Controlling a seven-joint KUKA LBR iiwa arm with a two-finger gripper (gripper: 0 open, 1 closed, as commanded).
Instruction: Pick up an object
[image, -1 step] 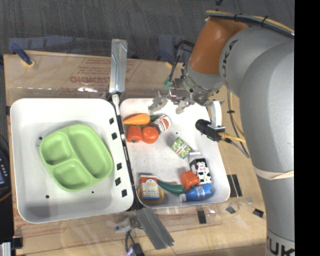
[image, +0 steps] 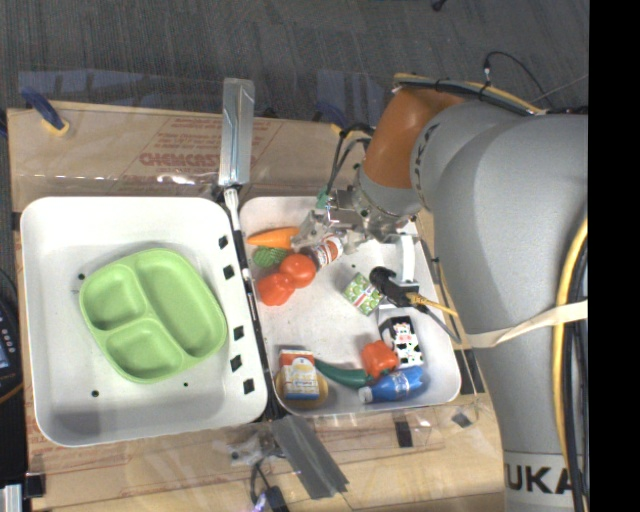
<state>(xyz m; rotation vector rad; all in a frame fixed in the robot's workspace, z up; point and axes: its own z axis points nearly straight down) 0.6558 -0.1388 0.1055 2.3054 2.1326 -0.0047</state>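
2 white bins (image: 60, 400), 1 green divided plate (image: 152, 313), 1 carrot (image: 272, 238), 2 tomatoes (image: 285, 280), 1 blue bottle (image: 395, 386).

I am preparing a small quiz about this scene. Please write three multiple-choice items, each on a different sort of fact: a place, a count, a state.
1. Where does the green divided plate lie?
A. in the left bin
B. in the right bin
C. on the bench outside the bins

2. How many compartments does this plate have?
A. two
B. three
C. five

3. How does the blue bottle rest?
A. upright
B. on its side
C. hanging from the hand

Answers:
1. A: it sits inside the left bin.
2. B: three hollows show.
3. B: it lies flat near the right bin's front wall.
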